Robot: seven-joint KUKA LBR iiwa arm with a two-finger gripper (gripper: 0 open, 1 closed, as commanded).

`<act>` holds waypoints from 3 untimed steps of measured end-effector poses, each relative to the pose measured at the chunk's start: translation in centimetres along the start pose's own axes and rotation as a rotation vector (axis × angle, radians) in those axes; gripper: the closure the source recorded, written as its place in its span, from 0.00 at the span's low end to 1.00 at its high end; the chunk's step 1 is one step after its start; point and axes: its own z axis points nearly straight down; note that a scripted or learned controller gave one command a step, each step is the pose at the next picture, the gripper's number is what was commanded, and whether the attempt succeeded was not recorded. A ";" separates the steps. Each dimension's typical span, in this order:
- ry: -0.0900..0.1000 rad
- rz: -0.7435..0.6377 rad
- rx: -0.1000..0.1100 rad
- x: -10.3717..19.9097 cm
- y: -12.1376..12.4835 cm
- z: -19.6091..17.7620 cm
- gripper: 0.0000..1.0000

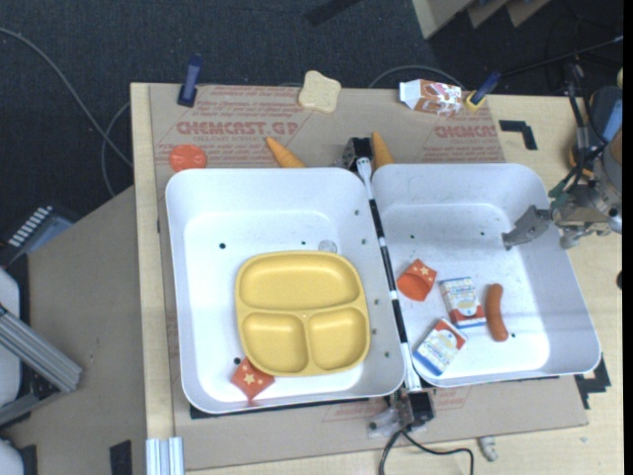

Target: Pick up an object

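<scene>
Cartons (440, 348) and (462, 299) lie by the right bin's (564, 295) near edge, between an orange cup (416, 280) and a sausage (496, 312); farther back, at its right rim, the gripper (539, 223) hangs with nothing in it, finger spread unclear

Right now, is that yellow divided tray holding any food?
Empty. The yellow tray shows three bare compartments; the red block lies beside its front-left corner, not inside.
</scene>
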 end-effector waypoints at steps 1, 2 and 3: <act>0.000 0.001 -0.001 -1.0 -1.4 13.0 0.00; 0.000 0.001 -0.002 -0.9 -1.4 12.1 1.00; 0.001 -0.002 -0.001 3.9 0.3 8.6 1.00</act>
